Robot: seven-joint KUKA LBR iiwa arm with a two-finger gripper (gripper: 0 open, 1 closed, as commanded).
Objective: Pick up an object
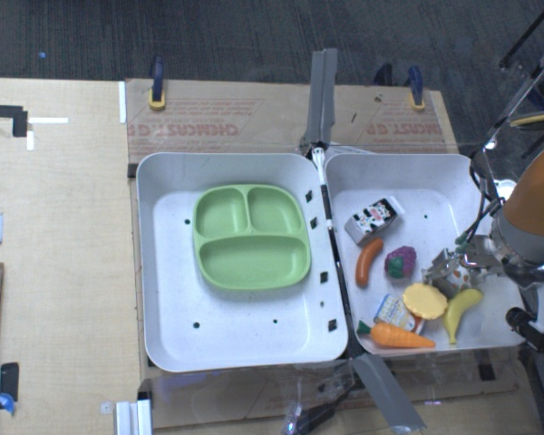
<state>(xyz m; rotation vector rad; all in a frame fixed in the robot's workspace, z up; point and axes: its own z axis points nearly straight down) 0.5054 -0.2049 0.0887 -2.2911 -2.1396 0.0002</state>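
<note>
Jaws: can't tell how standing, tips lost in metallic clutter. Gripper (451,270) hovering low over R bin (435,175), reaching in from R side, orange band on arm showing above wrist. Sitting just above banana (460,311) and yellow round piece (424,300), w/ no object seen between tips. Banana lying tilted nr bin's R wall, touching yellow round piece. Carrot (401,336) lying along front edge, small carton (392,312) tucked just behind it. Purple lump (400,262) resting mid-bin, sausage (368,262) lying just L of it, apart. Black-and-white box (373,218) sitting behind sausage, tilted. Green divided plate (251,237) lying flat in L bin (163,270), well apart from gripper.
</note>
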